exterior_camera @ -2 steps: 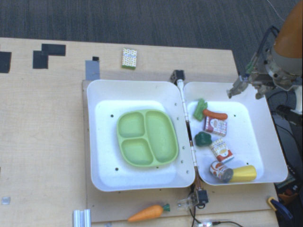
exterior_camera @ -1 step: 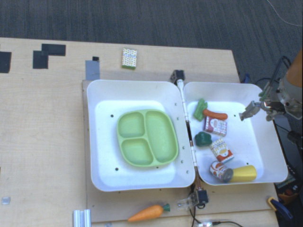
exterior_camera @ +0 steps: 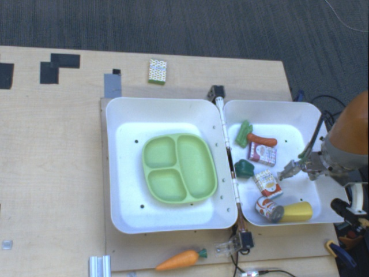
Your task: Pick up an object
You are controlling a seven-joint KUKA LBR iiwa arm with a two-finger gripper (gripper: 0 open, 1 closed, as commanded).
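**Right bin stock, arm reaching in**

Carrot (exterior_camera: pixel 180 259), toy, is lying on the bench below the bins, nearest the camera, outside both.

Left bin (exterior_camera: pixel 124 154): is holding a green divided plate (exterior_camera: pixel 179 168).

Right bin (exterior_camera: pixel 288 126): is holding a yellow cylinder (exterior_camera: pixel 298 211) beside a red-and-white can (exterior_camera: pixel 266 205), a small carton (exterior_camera: pixel 267 182), a red packet (exterior_camera: pixel 262 153), a dark green pepper (exterior_camera: pixel 244 168), a green pod (exterior_camera: pixel 243 133) and a red-orange sausage shape (exterior_camera: pixel 262 139).

Gripper (exterior_camera: pixel 290 170): is hovering at the bin's right side, just beside the carton; fingers (exterior_camera: pixel 286 172) are looking parted, nothing between them.

Nearest candidate: the carton, lying flat with its long axis running diagonally, upper left to lower right. Judged light, stiff-walled, somewhat crushable; best pinched across its narrow width at mid-length. The can is touching its lower end, so a low closing could be catching both.
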